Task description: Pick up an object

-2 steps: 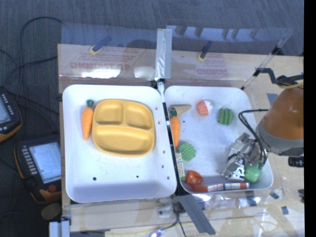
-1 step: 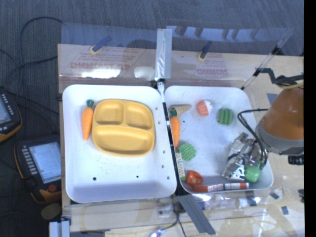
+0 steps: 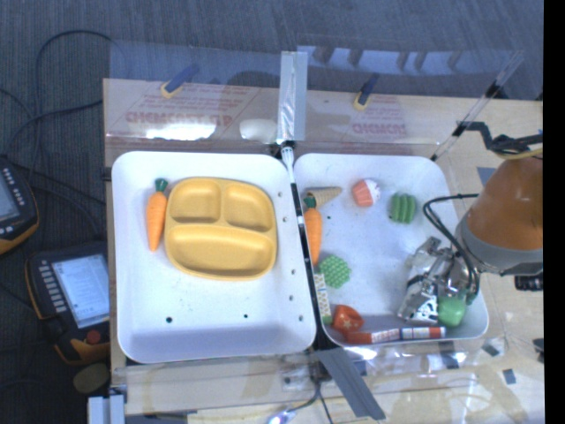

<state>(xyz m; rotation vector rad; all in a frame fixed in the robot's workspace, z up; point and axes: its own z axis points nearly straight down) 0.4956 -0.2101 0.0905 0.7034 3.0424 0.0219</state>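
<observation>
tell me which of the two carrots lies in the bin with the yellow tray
The carrot beside the yellow tray, in the left bin; the other carrot lies along the right bin's inner wall.

a grey carpet floor (image 3: 265,7), black cables (image 3: 35,122), and a handheld control pendant (image 3: 75,294) at left

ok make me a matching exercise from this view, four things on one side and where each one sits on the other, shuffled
Things:
1. yellow divided plate
2. red marker
3. carrot with green top
4. gripper

Places:
A. along the near wall of the right bin
B. left bin, beside the plate's left edge
C. middle of the left bin
D. lowered into the right bin's near right corner, by a green object

Pairs: 1-C, 2-A, 3-B, 4-D
</observation>
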